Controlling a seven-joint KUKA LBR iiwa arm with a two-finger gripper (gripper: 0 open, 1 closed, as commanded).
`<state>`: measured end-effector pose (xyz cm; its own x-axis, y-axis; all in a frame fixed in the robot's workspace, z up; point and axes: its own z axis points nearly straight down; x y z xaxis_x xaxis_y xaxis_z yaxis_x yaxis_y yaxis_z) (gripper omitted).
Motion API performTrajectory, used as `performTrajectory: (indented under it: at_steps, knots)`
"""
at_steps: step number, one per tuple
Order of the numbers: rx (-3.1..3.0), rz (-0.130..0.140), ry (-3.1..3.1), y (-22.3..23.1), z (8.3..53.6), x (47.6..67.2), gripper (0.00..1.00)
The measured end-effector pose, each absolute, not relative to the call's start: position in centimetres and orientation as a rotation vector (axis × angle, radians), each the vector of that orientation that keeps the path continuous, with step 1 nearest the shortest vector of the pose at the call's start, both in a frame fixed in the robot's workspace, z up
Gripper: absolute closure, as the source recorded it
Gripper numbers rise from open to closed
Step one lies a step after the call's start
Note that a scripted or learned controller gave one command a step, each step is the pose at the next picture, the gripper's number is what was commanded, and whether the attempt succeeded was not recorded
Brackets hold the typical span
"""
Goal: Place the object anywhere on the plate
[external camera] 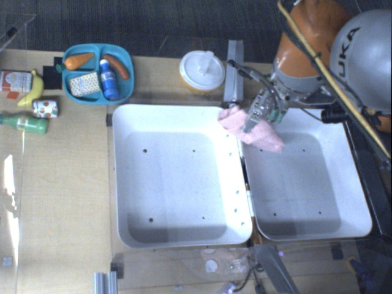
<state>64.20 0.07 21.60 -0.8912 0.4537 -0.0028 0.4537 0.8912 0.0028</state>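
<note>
- Far left of the bench [61,182]: a small carton [13,82], a banana [32,88], a printed can [45,108] lying on its side, and a green bottle [24,124] also lying flat, all close together.
- Just right of them, a blue divided plate [125,81] near the bench's back edge. Its compartments hold a carrot [80,60], a sausage-like piece [117,68], a blue bottle [108,81] and a pale patterned item [83,84].
- Further right along the back edge, a round white-lidded container [203,71], apart from the plate.
- Left bin [177,176]: white floor with a few small dark dots.
- Pink cloth [254,129]: crumpled, draped across the back part of the divide between the two bins, one end over the left bin's far right corner, the rest trailing into the right bin [306,188].
- Gripper [256,120]: directly over the cloth, fingers pointing down into the middle of the pink bundle. Fabric bulges out on both sides of the fingers and seems gathered between them; jaws look nearly closed on the cloth.
- The cloth is well apart from the blue plate, a full bin's width to its right.
- Arm [306,35]: orange band and grey housing above the right bin's back edge.
</note>
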Motion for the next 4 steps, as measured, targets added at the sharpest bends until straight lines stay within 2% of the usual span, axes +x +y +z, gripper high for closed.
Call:
performTrajectory:
  at_steps: [1, 3, 4]
  knots:
    - [0.109, 0.003, 3.136, 5.3, 21.0, 62.2, 1.00]
    - [-0.009, 0.005, 3.136, 14.2, 22.4, 58.8, 1.00]
    - [-0.008, 0.005, 3.136, 14.2, 22.4, 58.8, 0.00]
